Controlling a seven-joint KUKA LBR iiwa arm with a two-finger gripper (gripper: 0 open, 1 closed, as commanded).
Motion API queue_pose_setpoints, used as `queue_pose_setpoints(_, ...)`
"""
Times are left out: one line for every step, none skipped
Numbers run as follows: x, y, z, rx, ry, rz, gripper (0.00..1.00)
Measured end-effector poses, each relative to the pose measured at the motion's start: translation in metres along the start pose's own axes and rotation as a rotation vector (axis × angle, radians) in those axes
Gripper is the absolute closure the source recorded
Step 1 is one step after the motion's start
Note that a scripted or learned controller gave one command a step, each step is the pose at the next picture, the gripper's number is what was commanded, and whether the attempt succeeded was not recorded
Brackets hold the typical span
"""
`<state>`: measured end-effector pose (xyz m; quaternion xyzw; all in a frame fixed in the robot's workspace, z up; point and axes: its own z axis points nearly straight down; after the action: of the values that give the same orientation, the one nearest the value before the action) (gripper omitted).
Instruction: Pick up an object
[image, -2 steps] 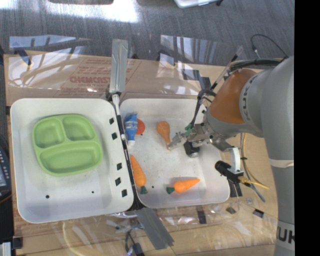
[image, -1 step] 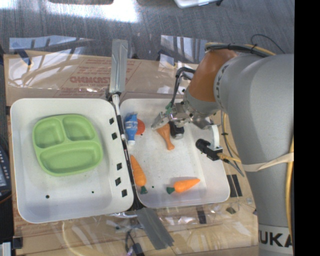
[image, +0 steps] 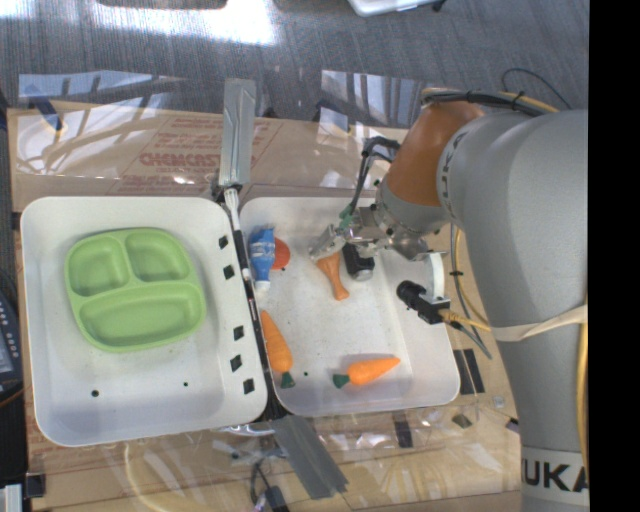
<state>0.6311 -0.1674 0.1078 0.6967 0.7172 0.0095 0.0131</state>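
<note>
The grey arm's end effector (image: 350, 248) hangs low in the right white plastic bin (image: 430, 385), just at the wide end of a small tan cone-shaped toy (image: 334, 276). Whether its fingers are spread or pinching, I cannot tell. Near the cone lie two orange toy carrots (image: 368, 370), one (image: 276, 345) along the left wall, beside a blue tube (image: 261, 253).

The claw (image: 345, 250) hangs low in the right bin (image: 420, 340), just beside a small orange carrot piece (image: 333, 275). Another carrot (image: 368, 371) lies well below it, a blue tube (image: 261, 252) to its left.
</note>
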Motion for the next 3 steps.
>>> queue_pose_setpoints(-0.001,0.001,-0.011,0.0,-0.002,-0.005,1.0)
queue_pose_setpoints(0.015,-0.047,-0.095,0.034,0.005,0.039,1.0)
queue_pose_setpoints(0.053,-0.029,-0.196,0.032,0.003,0.102,1.0)
